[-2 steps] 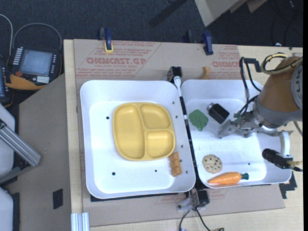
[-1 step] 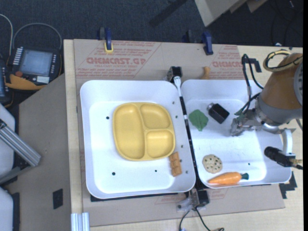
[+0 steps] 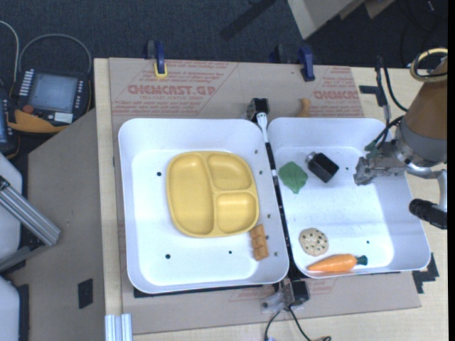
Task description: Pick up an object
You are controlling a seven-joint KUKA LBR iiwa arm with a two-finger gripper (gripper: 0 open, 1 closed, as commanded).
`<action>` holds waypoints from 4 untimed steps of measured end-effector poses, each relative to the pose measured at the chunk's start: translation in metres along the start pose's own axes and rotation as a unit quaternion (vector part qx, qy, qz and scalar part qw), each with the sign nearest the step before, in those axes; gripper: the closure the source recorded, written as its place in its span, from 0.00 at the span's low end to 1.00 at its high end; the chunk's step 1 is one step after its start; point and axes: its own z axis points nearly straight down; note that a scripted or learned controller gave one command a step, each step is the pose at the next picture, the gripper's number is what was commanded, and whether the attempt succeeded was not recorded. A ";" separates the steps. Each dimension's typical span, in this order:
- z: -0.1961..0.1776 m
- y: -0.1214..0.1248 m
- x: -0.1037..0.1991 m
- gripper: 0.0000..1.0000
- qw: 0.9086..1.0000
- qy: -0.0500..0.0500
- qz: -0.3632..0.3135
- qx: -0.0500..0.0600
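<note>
A grey robot arm with an orange band (image 3: 430,112) reaches in from the right over a table (image 3: 213,84) covered in brown cardboard-like sheeting, where two shallow white plastic bins sit side by side. Its metal two-finger gripper (image 3: 364,170) hangs above the right-hand bin (image 3: 398,233), close to that bin's far right portion; whether the jaws are wide or narrow cannot be told from this slant, and nothing is seen between them.

Four objects lie in the right-hand bin. A small black block (image 3: 323,167) rests just left of the gripper, apart from it. A green, leaf-like soft piece (image 3: 293,176) sits beside the block, near the bin's left wall. Toward the near edge lie a round tan cookie with dark specks (image 3: 313,241) and, just below it, an orange toy carrot with a green tip (image 3: 335,263), lying lengthwise along the front wall.

The left-hand bin (image 3: 142,190) carries a yellow plastic plate with three compartments (image 3: 212,192) at its centre. A small brown waffle-like stick (image 3: 259,241) lies just beside the plate's near right corner.

Blue clamps (image 3: 158,55) grip the table's far edge.
</note>
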 end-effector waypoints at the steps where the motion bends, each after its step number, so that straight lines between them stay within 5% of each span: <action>1: -0.045 0.007 -0.002 1.00 1.000 0.000 0.000 0.001; 2: -0.078 0.009 -0.002 1.00 1.000 0.000 0.000 0.001; 4: -0.086 0.001 0.116 1.00 1.000 0.003 -0.003 0.004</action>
